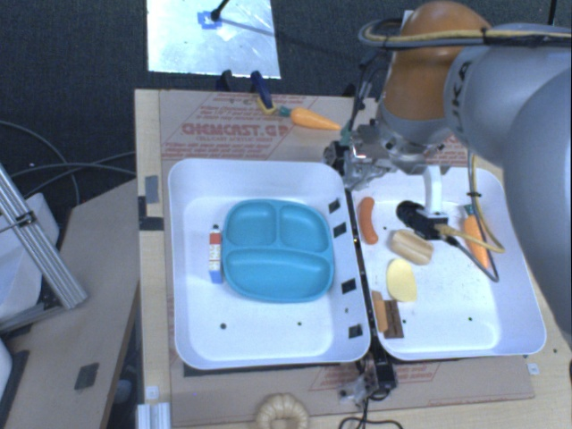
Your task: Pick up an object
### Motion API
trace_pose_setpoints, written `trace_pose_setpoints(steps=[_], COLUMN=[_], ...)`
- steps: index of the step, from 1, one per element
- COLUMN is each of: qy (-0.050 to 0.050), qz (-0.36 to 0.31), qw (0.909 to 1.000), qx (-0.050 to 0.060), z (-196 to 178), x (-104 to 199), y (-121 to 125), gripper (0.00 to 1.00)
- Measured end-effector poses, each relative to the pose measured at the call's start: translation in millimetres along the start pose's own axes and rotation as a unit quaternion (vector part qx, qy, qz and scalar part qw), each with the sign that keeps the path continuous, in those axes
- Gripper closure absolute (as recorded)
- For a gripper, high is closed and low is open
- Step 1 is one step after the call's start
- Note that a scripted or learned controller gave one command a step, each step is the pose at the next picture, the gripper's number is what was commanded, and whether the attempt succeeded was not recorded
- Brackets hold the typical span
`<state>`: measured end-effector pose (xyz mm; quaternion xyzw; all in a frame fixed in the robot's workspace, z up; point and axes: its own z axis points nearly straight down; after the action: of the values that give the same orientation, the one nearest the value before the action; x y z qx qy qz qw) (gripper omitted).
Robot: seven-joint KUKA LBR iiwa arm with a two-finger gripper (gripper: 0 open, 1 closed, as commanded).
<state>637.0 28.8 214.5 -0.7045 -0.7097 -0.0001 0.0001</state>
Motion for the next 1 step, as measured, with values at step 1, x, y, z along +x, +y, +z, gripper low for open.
trace_pose_setpoints(steps=[1], qy=[0.000], qz=[0.001], qw=[1.0000], qx=[-0.001], z=[-18.0], x=[4.5], y=[1.5], gripper=[1.00])
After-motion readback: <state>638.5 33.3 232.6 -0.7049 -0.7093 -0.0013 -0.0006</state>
